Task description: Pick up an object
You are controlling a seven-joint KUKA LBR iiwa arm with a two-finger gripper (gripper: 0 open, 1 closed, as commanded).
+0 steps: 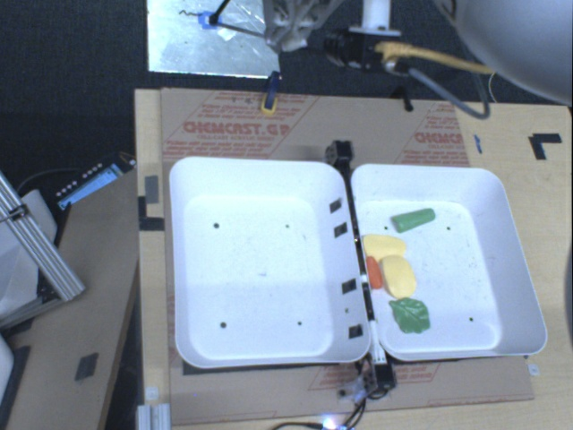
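Note:
The right bin [474, 267] holds several small toys near its left wall. A green cylinder [413, 219] lies farthest back. Below it a flat yellow piece [383, 244] touches a yellow oval [400, 277], with an orange piece [373, 272] tucked against the oval's left side. A green leafy lump [410, 315] sits nearest the front. My gripper [285, 32] hangs high at the top of the view, beyond the back of the left bin [260, 267] and far from the toys. Nothing shows in it.
A black hinge strip [351, 267] with clips runs between the two bins. A yellow and blue clip [269, 95] lies on the cardboard behind the left bin. A yellow cable [430, 56] trails from the arm at top right. A metal frame [36, 249] stands at the left.

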